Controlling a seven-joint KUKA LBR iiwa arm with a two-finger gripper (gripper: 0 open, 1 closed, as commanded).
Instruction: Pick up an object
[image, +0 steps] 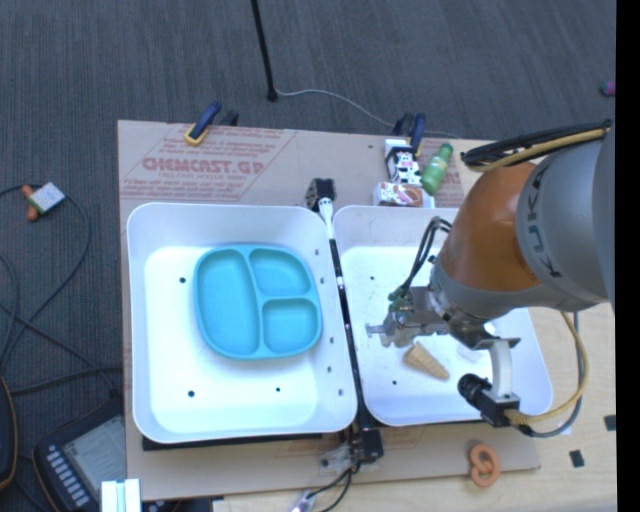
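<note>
A tan wedge-shaped object (427, 361) lies on the floor of the right white bin (372, 270), towards its front. My gripper (397, 325) hangs low over that bin, just above and left of the wedge, and looks apart from it. The grey arm with its orange band (490, 240) covers much of the bin's right half. Nothing shows between the gripper's tips from this angle. The left white bin (160, 300) holds a blue divided plate (258, 301).
Behind the right bin stand a green bottle (436, 168) and a small printed box (400, 182). Blue clamps (203, 122) grip the board's back edge. An orange ring (484, 463) lies on the board's front edge. Cables run over the floor at left.
</note>
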